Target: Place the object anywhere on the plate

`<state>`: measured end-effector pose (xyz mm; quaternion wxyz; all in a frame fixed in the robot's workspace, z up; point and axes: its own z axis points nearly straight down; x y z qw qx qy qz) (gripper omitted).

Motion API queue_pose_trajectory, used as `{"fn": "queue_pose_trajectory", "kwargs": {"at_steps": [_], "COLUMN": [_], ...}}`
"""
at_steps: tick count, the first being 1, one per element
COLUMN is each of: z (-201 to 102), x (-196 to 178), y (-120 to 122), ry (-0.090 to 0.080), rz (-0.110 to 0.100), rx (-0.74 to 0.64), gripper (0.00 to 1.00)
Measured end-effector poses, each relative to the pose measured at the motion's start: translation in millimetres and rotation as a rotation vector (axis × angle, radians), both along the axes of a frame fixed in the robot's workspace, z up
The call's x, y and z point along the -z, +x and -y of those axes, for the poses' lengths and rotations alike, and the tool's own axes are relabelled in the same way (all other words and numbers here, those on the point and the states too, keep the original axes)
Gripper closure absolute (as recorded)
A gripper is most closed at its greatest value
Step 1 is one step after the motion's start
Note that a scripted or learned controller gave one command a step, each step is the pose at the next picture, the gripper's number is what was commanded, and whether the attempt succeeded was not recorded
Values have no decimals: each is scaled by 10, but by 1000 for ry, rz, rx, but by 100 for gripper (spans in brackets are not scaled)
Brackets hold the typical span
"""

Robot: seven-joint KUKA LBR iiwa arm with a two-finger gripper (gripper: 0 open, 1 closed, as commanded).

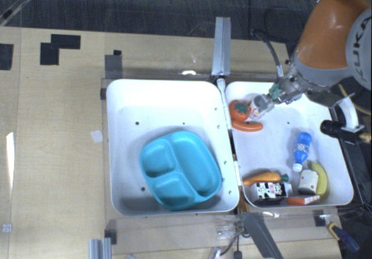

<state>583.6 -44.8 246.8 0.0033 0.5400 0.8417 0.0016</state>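
while near the gripper [263, 104], the carrot [244, 126] lies crosswise.

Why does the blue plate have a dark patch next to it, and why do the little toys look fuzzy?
In the camera view, the blue plate casts a soft shadow on the left bin floor at its lower left, so light comes from above right; the toys in the right bin are small and grainy, so their labels blur; the end effector looks smeared; glare spots shine on the bin rims.
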Motion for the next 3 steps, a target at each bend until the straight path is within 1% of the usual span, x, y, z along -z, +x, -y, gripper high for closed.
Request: {"fn": "queue_pose_trajectory", "kwargs": {"at_steps": [1, 2, 3], "z": [-332, -861, -1559], "x": [330, 467, 617], "y": [764, -304, -616], "ry": [0, 1, 2], "rz": [0, -2, -3], "rx": [-46, -172, -93], "gripper": [100, 100, 100]}}
